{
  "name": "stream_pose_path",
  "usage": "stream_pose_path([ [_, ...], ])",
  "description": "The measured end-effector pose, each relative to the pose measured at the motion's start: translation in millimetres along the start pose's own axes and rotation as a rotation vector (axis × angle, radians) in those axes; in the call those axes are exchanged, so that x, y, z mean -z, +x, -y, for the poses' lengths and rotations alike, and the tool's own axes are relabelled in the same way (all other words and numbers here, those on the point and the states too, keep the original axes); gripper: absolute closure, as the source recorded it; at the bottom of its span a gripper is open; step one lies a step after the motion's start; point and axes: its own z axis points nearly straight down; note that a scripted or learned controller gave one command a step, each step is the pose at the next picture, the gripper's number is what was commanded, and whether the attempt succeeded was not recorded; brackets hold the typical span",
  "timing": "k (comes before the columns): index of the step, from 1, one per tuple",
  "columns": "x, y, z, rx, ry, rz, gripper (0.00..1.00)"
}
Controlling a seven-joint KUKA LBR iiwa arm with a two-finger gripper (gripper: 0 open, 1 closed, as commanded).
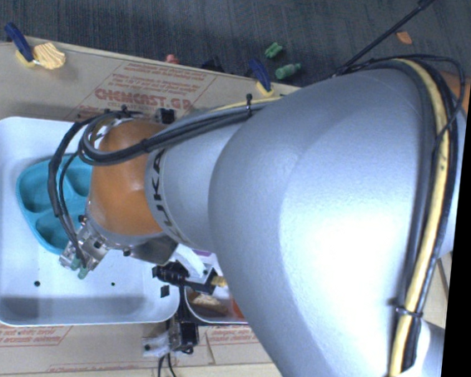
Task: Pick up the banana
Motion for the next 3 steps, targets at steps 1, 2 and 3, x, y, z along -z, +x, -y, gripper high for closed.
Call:
stream_pose_path([
  [1,9.7,-0.1,-1.3,0.004,-0.002,0.001,1.00],
  [2,19.2,0.2,-2.2,0.009,-0.003,0.001,1.00],
  [3,28.5,0.6,-3.2,0.015,-0.003,0.001,1.00],
])
